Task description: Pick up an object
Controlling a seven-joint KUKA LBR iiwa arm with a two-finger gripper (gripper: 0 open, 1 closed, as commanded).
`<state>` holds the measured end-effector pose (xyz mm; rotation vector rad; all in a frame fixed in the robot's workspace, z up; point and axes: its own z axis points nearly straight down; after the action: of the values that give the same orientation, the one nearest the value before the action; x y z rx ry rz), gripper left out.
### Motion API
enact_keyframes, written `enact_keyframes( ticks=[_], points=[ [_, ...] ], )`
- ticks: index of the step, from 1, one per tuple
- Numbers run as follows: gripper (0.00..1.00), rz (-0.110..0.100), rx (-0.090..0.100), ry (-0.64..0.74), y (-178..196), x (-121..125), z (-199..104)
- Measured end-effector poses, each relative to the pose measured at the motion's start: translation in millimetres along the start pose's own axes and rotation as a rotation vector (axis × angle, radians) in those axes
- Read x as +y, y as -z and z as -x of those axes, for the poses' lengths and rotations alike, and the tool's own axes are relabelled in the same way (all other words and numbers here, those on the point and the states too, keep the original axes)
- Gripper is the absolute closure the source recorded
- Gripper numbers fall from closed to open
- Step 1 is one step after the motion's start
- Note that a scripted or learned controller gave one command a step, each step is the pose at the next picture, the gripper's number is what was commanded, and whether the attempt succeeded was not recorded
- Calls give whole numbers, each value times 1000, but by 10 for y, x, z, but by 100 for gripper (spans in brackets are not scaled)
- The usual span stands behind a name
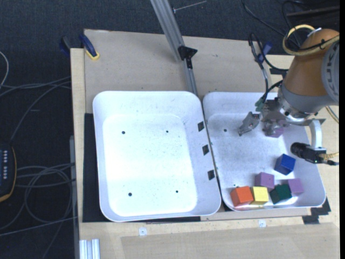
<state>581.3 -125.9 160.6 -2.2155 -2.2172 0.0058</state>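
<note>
My gripper (260, 125) hangs over the upper middle of the right bin (226, 150), its fingers spread open, and nothing shows between them. A small purple piece (276, 131) sits right at the right-hand finger; I cannot tell whether they touch. Lower in the bin lies a blue block (284, 164). Along the front wall cluster an orange block (242, 195), a yellow block (260, 194), a green block (280, 193) and two purple blocks (265, 178) (295, 186).
The left bin (108, 161) stands beside the right one, with black clips (205, 150) along the shared wall. A slanted metal pole (172, 31) rises behind the bins. Cables (310, 152) and a black part hang off the arm over the right bin's edge.
</note>
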Motion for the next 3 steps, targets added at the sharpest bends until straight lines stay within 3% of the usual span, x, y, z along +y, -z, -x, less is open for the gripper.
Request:
enact_keyframes(
  ticks=[1,2,3],
  points=[
    [0,-1,0,-1,-607,-85,6],
    [0,5,-1,-1,-611,-83,4],
    [100,9,0,0,-498,-73,-4]
  ],
)
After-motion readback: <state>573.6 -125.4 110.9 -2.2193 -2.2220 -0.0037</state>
